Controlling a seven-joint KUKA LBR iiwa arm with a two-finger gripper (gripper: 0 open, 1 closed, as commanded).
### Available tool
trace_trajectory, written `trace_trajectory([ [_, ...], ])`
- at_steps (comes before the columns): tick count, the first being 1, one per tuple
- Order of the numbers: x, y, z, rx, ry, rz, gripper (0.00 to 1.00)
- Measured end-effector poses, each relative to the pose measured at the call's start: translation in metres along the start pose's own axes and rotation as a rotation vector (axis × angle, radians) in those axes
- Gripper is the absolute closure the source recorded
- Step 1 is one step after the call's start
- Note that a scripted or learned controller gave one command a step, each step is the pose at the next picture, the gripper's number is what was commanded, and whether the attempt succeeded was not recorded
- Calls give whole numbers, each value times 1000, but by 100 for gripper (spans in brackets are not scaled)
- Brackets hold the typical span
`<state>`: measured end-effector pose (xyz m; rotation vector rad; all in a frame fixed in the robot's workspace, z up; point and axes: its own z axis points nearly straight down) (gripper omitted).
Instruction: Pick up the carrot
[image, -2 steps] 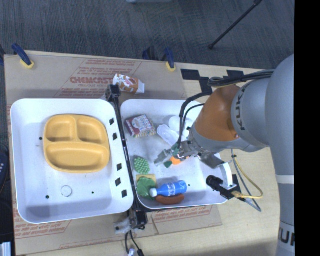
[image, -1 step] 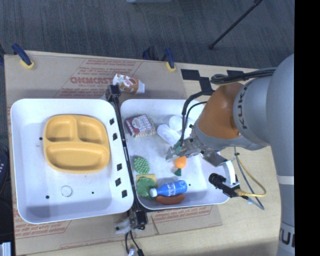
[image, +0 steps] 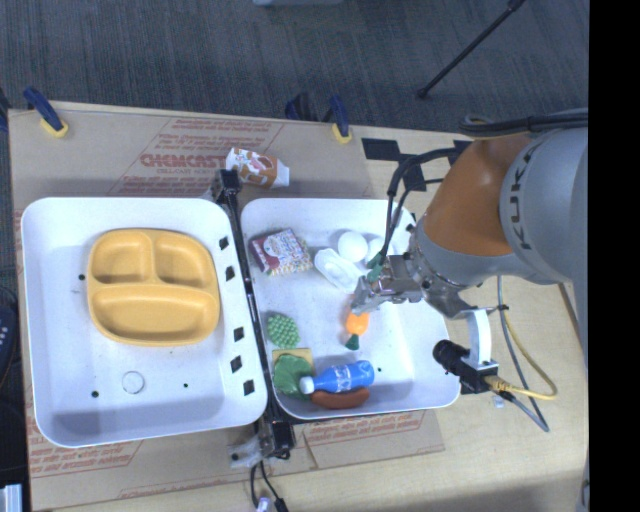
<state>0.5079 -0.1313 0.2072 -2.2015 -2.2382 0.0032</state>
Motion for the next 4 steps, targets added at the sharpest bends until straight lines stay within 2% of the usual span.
trace_trajectory([
  [1, 0, 0, 0, 0, 0, 1, 0],
  [2, -8, 26, 107, 3, 2, -112, 0],
  [3, -68, 4, 115, 1, 1, -542, 0],
  [4, -39, 12, 116, -1, 1, -14, 0],
])
